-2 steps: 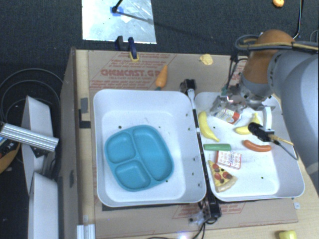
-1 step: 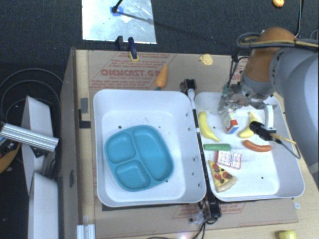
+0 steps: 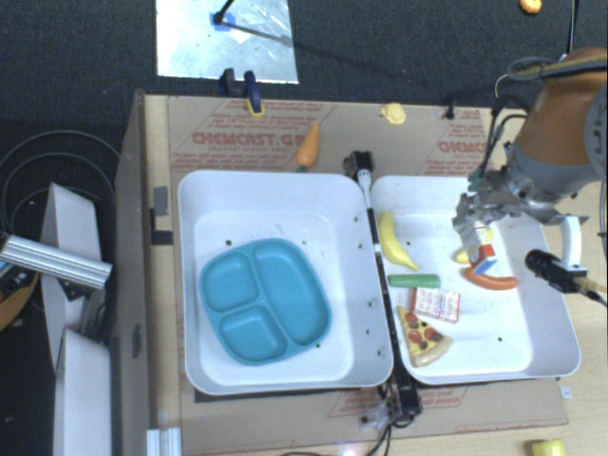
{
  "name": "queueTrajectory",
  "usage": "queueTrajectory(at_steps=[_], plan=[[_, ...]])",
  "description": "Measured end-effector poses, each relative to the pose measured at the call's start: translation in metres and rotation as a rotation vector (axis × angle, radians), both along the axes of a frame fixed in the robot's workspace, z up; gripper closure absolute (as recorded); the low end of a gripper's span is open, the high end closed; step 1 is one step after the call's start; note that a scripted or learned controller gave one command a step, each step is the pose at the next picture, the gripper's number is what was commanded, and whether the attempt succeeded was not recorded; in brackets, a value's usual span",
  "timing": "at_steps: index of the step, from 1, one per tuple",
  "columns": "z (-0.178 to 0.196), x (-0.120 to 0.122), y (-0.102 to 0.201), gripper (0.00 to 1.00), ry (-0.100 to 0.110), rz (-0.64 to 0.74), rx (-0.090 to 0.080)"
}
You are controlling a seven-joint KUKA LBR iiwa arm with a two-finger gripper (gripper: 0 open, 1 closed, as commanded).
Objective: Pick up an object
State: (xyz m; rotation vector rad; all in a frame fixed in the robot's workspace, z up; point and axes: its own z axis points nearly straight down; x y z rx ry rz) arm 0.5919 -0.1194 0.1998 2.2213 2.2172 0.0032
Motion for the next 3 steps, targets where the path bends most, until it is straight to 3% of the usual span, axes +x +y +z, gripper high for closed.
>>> queueTrajectory(at_steps=[1, 2, 3], plan=[[-0.005, 0.003, 0.001, 0.00, 0.001, 0.003, 0.000], [-0.098, 0.008, -0.023, 0.00, -0.010, 0.006, -0.003], [-0.111, -0.010, -0.007, 0.00, -0.008, 0.004, -0.001]])
